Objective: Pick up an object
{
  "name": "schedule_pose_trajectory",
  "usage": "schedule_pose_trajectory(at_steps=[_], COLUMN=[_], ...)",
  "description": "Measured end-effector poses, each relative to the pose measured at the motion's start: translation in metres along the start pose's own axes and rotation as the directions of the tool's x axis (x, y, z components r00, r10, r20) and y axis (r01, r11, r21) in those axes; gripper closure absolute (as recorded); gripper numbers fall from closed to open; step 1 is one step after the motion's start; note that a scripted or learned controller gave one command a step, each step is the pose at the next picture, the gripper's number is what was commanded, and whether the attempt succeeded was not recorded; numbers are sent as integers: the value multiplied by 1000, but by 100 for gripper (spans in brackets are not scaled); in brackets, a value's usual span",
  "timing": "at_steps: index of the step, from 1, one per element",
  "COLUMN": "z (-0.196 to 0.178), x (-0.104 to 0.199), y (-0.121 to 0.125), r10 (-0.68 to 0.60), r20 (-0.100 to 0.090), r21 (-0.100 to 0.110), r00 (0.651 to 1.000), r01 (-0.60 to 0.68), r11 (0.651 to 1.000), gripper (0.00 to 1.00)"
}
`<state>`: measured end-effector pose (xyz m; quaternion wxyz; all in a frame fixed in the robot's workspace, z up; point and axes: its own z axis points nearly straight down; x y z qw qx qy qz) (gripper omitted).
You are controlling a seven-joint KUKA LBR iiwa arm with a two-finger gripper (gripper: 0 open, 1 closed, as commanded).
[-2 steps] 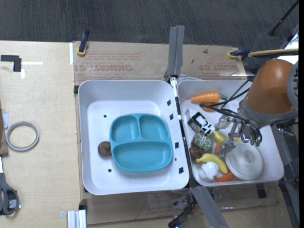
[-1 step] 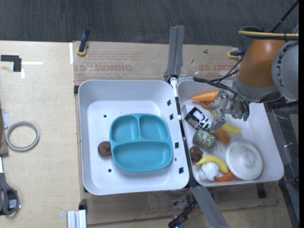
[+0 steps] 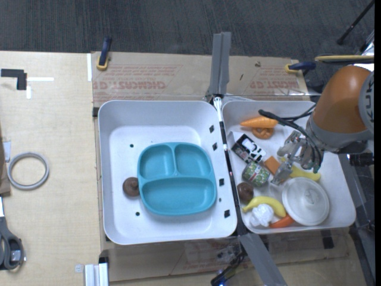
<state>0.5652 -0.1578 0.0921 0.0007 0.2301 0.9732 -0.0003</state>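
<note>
Down at the near edge of the right bin (image 3: 342, 222) sits a white lump (image 3: 259, 217) with a yellow banana (image 3: 266, 205) curled over it and a small orange piece (image 3: 281, 222) just beside. Next to these rests a round white lidded bowl (image 3: 306, 200), taking up the bin's near right corner. A brown ball (image 3: 244, 190) lies against the dividing wall, and above it a small green can (image 3: 256, 174) lies on its side, touching a black-and-white packet (image 3: 247, 149). An orange carrot-like toy (image 3: 260, 123) lies toward the far end of that bin.

The grey arm (image 3: 342, 109), with its orange band, reaches in from the right, and its tool (image 3: 287, 170) hangs low over the middle of the right bin, tips just above the bowl's rim and near an orange block (image 3: 272, 164) and a yellow item (image 3: 306, 173). From where I stand I cannot tell whether the tool is spread or closed, nor whether anything is caught in it.

Over in the left bin (image 3: 113, 159), a teal divided plate (image 3: 177, 178) lies flat in the middle, with a second brown ball (image 3: 131, 186) touching its left edge. Out on the worktop (image 3: 53, 219), well apart from the bins, lies a grey tape ring (image 3: 27, 170).
</note>
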Motion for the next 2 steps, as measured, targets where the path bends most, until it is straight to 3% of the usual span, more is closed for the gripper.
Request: schedule_pose_trajectory(at_steps=[1, 2], z=[-9, -147], x=[-1, -34], y=[2, 60], r10=[-4, 52], r20=[3, 3], r21=[0, -1], r00=[1000, 999], r01=[4, -52], r11=[1000, 999], gripper=[100, 100])
